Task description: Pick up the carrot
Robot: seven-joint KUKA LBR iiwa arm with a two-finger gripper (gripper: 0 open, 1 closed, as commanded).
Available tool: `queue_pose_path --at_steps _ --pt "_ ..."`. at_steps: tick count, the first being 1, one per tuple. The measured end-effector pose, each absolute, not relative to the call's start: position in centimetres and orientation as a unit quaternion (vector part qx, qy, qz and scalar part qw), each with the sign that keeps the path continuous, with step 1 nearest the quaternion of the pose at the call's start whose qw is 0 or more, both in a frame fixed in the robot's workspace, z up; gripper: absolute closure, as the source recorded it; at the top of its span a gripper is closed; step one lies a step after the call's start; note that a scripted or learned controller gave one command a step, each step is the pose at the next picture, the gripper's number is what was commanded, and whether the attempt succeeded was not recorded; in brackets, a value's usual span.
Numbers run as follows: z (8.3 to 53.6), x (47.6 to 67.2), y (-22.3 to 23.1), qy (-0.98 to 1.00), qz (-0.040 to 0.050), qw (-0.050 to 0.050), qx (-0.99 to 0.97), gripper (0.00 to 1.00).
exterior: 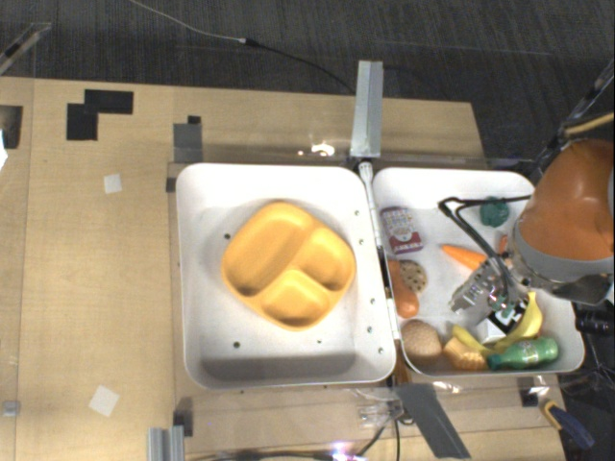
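On the wooden tabletop [86,286] sit two white bins. The left bin [207,353] holds a yellow divided plate [286,262]. The right bin [428,185] holds a packet [400,229], a cookie [411,276], a sausage [407,303], a potato [420,338], a banana [524,323], a green bottle [524,353] and a teal piece [494,211].

A robotics lab is suggested. Two white bins [197,257] are fixed in metal brackets [366,109] on a wooden desk [86,286]. A cable [288,56] is trailed across grey carpet [288,8].

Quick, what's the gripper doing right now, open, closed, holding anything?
Gripper: open or closed cannot be told; it sits just below the carrot, nothing visibly held.
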State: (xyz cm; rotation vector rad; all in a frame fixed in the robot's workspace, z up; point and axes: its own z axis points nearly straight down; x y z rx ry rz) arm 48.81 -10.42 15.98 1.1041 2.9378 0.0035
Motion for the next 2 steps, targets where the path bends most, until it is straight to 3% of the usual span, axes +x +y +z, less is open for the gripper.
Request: queue_pose_path --at_steps 1,2 --pt "22.2 48.8 -18.5 0.823 0.0007 0.004 0.568 1.00" --pt "9.0 49.4 -15.0 0.840 0.0028 0.007 0.542 1.00"
